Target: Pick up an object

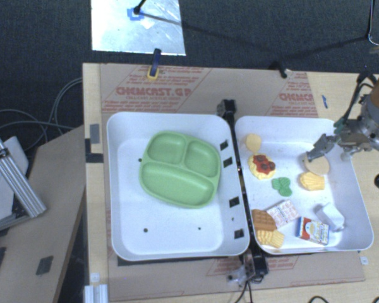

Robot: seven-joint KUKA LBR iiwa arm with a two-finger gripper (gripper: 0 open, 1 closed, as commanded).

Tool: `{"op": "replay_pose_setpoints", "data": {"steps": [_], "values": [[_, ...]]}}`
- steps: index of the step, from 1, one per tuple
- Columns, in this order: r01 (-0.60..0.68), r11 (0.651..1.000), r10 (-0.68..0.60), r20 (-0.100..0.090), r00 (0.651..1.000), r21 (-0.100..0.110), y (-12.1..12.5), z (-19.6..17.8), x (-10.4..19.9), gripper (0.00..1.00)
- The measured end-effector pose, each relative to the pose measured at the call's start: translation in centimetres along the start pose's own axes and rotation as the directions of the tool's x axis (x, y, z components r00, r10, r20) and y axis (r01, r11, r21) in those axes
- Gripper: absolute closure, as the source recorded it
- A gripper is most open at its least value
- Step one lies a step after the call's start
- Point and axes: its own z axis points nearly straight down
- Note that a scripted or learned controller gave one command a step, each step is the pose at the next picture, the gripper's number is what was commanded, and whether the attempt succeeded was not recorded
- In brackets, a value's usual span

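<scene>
- Camera view, pincer: the pincer (315, 156) reaches in from the right edge of the right bin (360, 197). Its grey tip sits over a tan round biscuit-like piece (317, 166).
- Pincer state: cannot tell; the tips are too small and blurred to judge.
- Nearest objects: the tan round piece lies directly under the tip; contact cannot be judged. A yellow ridged piece (312, 182) lies just below the pincer.
- Objects left of the pincer: a green leafy piece (281, 185), a yellow slice with red topping (263, 166), and a pale yellow round piece (253, 142) further up and left.
- Objects below the pincer, toward the front wall: a red-and-white packet (283, 213), a brown waffle-like piece (266, 222), a small carton with red and blue print (313, 230), and a white block (332, 216).
- Left bin (123, 188): well apart from the pincer, it holds a green divided plate (180, 168) lying flat.
</scene>
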Motion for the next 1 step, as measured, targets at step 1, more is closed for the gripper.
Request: {"op": "replay_pose_setpoints", "data": {"steps": [1], "values": [[0.003,1.0,-0.003,0.003,1.0,-0.012,0.25,-0.67,0.04,0.0]]}}
